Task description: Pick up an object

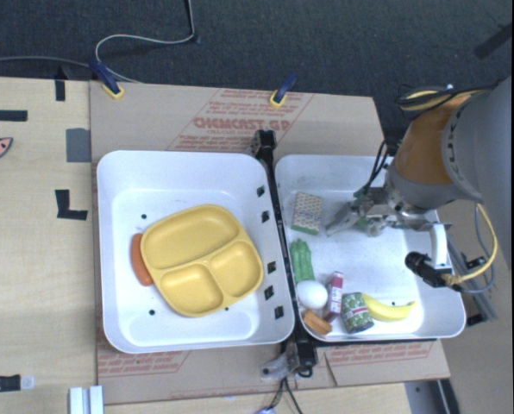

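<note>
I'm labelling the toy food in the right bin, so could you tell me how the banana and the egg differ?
The banana is yellow, long and curved; the egg is white and rounded. The banana lies near the bin's right corner beside a green can, while the egg sits by the divider below a green vegetable. Both rest along the right bin's near edge.

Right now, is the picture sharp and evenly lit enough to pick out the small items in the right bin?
Camera view: even light, soft shadows, no strong glare on the right bin; banana and egg read clearly; the gripper looks slightly blurred and small, so its detail is hard to read.
</note>
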